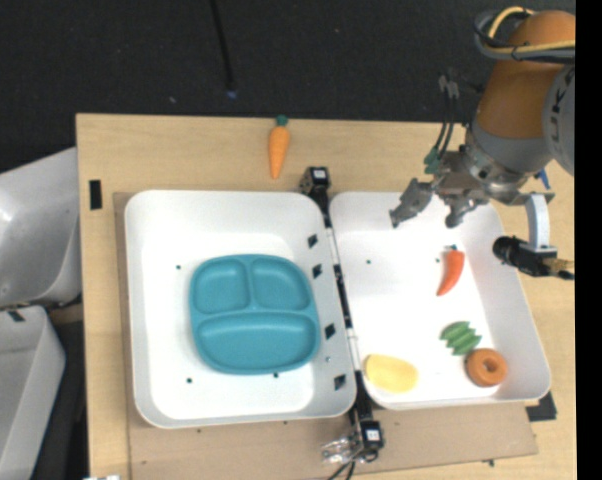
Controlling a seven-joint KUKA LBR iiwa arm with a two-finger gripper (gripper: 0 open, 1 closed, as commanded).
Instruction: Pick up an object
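Red pepper in right bin

A divided plate lies in the left bin; four small items, perhaps toy food, lie in the right bin.

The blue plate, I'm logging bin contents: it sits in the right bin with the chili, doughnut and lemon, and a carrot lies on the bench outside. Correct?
Not quite. The camera view shows the blue plate in the left bin. The chili, doughnut and lemon are in the right bin; the carrot lies on the bench outside.
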